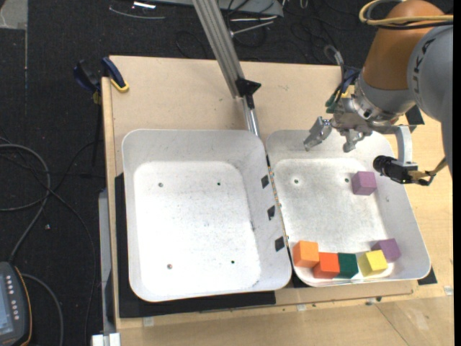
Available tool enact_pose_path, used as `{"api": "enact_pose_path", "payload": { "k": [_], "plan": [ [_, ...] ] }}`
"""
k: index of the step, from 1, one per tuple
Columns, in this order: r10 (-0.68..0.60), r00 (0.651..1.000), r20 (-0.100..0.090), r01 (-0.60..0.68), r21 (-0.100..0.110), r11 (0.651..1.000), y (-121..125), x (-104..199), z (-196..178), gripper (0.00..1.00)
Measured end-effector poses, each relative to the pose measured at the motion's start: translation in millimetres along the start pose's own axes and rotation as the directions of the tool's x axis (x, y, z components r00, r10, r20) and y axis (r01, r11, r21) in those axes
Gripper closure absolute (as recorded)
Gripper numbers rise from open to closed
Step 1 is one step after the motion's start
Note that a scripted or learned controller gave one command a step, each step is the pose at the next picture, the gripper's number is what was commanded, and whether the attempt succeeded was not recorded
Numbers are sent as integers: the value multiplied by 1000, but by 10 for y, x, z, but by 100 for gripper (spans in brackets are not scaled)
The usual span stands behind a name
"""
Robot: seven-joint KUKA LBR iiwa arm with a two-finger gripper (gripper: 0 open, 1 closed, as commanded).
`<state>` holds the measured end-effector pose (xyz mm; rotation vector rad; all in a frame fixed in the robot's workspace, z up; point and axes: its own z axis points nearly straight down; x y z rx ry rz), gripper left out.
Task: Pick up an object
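While boxed: six blocks [364, 182], two bins [137, 157].

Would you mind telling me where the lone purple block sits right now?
The purple block lies in the right bin, toward its upper right, apart from the row of blocks along the near edge and just below the gripper.

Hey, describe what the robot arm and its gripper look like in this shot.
The arm is grey and rounded, with a broad orange band above the wrist and a yellowish cable looped over the top. The gripper is small, grey metal, with two thin jaws. A black fitting and dark cables hang beside the wrist.
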<state>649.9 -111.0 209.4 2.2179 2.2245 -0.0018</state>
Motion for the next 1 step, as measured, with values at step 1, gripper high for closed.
{"api": "enact_pose_path", "payload": {
  "k": [1],
  "plan": [
    [9, 1000, 4, -9, -2, 1000, 307, -893, 404, 0]
  ]
}}
